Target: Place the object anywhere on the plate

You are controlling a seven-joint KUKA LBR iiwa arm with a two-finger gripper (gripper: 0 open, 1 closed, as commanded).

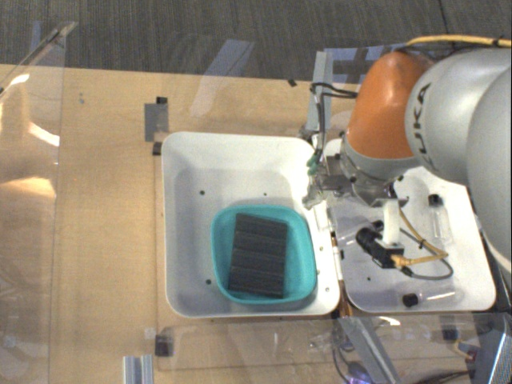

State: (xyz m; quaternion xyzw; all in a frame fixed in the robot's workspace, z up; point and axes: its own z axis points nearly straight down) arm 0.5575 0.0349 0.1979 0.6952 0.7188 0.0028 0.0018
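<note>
In the camera view, the bench (pixel 96 214) carries two white bins side by side. In the left bin (pixel 182 214) lies a teal plate (pixel 303 246), low and to the right of the bin's middle. A dark grey ribbed block (pixel 258 254) lies flat on this plate, fully inside its rim and a little tilted. This block I take to be the object of the task.

The arm (pixel 456 110) comes in from the right, and its orange band (pixel 388 106) stands above the upper left part of the right bin (pixel 474 286). The gripper (pixel 326 184) sits under the wrist, just at the wall that the two bins share, above and to the right of the plate and apart from the block. The wrist covers it from above, so I cannot tell whether it is open or closed. No object can be seen in it. In the right bin there are also a small clear tube (pixel 434 213) near the right wall and a small black piece (pixel 410 300) near the lower wall.

In my judgement the placing step is done, because the block rests on the plate, and the step in hand is the withdrawal. The next move calls for the arm to rise well clear of the shared wall and to keep away from the plate, so that the block is not pushed off.
</note>
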